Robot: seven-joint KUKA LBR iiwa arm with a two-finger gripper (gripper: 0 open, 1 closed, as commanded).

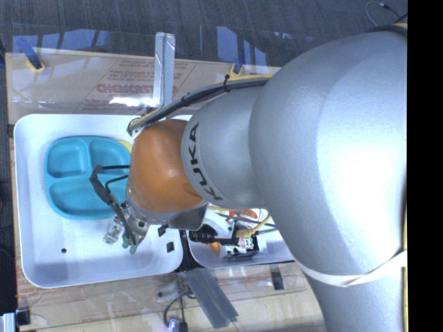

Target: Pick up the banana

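My gripper (120, 238) hangs low over the floor of the left bin (28, 206), just below the near right corner of a blue divided plate (73, 175). Nothing shows in it. A thin yellow sliver (129, 144) peeks out at the plate's far right edge, under the orange wrist band (159, 171); it may be the banana, but the arm hides most of it. The grey arm covers the right side of the left bin and most of the right bin.
In the right bin (208, 260), a small cluster of mixed items (235, 237) with orange, white and black parts shows under the arm. A metal post (165, 68) stands behind the left bin. White bin floor lies to the left of and in front of the gripper.
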